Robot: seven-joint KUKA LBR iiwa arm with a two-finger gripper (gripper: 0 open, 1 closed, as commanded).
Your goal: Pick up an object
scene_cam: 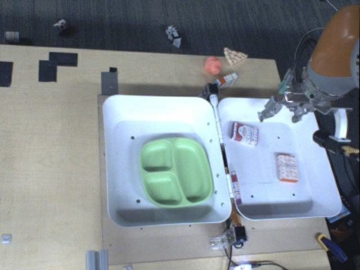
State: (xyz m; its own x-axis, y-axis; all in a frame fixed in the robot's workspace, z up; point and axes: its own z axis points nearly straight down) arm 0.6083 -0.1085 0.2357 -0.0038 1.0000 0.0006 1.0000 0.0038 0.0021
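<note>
In the right bin lie two small packets. A red and white carton rests near the bin's far left corner. An orange and white packet lies in the middle right. My gripper hangs over the far edge of the right bin, to the right of and beyond the carton. Its fingers are spread apart with nothing between them. The left bin holds a green divided tray.
On the bench beyond the bins lie a pink ball, a pizza-slice toy and a small tube. Small items are scattered on the dark floor at the back. Cables run along the right side.
</note>
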